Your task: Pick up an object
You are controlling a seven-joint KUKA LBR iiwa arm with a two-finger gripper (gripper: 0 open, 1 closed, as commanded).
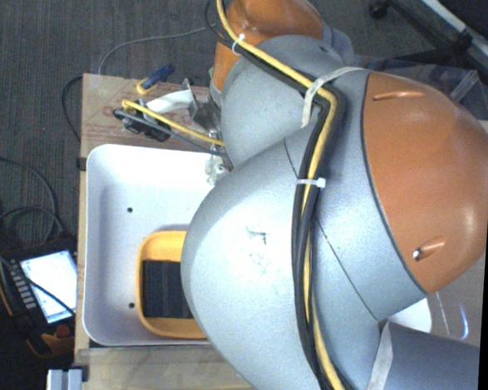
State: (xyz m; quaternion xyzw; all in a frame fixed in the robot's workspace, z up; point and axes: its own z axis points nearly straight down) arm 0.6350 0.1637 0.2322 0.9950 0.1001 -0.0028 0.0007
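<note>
The bulky grey arm with its orange joint caps (324, 237) looms across the shallow white plastic bin (109, 222) on the wooden desk (101, 97). A yellow-rimmed flat object with a dark centre (161, 288) lies on the bin floor, partly under the arm. Judging by that, nothing is lifted yet; whether the jaws are released or clenched I cannot tell

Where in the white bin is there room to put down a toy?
The white bin has bare floor in its upper left part, between its left wall and the arm. Lower down it is crowded: a yellow object lies there, partly under the arm.
</note>
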